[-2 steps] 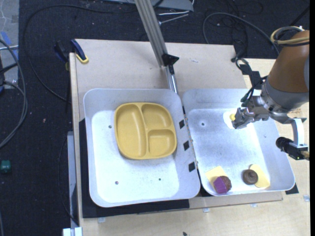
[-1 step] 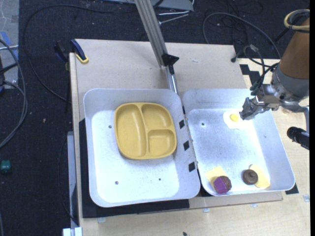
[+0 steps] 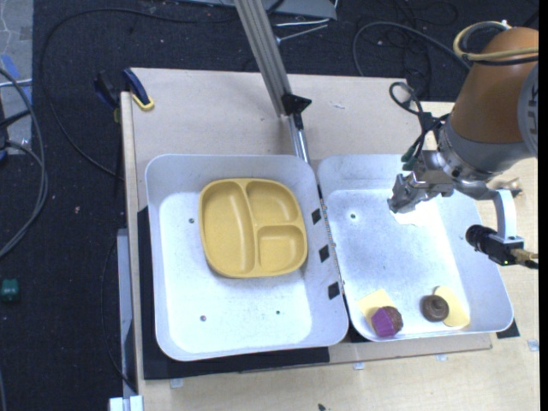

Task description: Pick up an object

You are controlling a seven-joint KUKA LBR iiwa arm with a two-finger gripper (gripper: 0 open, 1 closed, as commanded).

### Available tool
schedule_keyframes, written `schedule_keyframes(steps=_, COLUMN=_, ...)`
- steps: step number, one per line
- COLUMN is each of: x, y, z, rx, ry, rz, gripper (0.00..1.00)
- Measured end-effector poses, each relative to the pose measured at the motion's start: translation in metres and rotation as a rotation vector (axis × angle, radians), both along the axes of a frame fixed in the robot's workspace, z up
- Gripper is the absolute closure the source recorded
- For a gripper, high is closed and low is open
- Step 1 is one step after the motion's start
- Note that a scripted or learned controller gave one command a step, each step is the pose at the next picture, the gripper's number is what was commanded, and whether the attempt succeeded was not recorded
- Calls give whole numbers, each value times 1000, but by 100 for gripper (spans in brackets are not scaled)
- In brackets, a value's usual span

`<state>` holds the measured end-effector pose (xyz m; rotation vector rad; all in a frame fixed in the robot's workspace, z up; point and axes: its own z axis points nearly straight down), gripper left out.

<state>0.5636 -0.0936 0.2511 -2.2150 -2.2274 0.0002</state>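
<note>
A small purple object (image 3: 387,319) rests on a yellow piece (image 3: 372,304) at the near edge of the right bin (image 3: 402,247). A brown round object (image 3: 435,308) lies on another yellow piece (image 3: 455,309) near that bin's front right corner. My gripper (image 3: 404,197) hangs over the far part of the right bin, well behind these objects. I see nothing between its fingers.
The left bin (image 3: 180,264) holds a yellow divided plate (image 3: 253,227). A grey metal pole (image 3: 265,45) slants down to the gap between the bins. Cables lie on the dark floor around the bench.
</note>
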Motion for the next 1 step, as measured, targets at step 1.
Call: schedule_keyframes(steps=1, x=8, y=51, z=-3, rx=1, ry=0, rz=2, gripper=100)
